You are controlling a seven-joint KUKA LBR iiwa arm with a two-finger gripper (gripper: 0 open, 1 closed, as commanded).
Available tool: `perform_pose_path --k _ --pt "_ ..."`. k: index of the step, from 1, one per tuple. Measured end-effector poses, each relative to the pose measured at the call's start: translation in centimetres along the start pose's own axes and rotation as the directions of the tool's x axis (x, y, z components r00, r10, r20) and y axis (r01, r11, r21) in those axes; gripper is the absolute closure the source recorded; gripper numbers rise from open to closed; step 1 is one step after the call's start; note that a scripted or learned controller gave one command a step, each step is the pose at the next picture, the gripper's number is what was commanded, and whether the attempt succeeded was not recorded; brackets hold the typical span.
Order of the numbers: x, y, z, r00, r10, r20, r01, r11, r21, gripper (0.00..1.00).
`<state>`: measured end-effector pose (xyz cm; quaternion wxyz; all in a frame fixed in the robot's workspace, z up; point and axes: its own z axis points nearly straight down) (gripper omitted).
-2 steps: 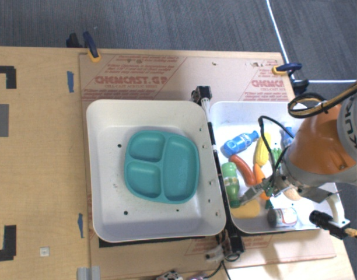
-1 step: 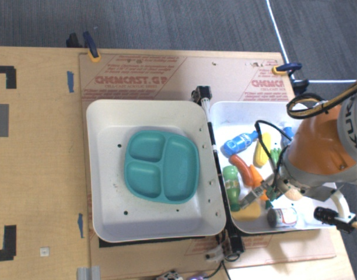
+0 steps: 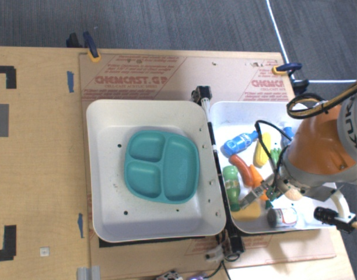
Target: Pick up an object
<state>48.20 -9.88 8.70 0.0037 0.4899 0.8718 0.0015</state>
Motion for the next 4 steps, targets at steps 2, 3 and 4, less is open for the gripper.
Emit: perform_pose_path --k 2,3,4 --pt "-0.9 -0.6 -0.9 0.724 0.69 0.003 -0.69 0.724 -0.001 1.0" --pt "3.4 6.7 -9.7 0.298 0.954 0.005 -0.954 0.298 0.008 1.0" --pt "1.1 0.4 -11.6 0.511 0.859 0.003 -0.859 0.511 0.012 1.0"
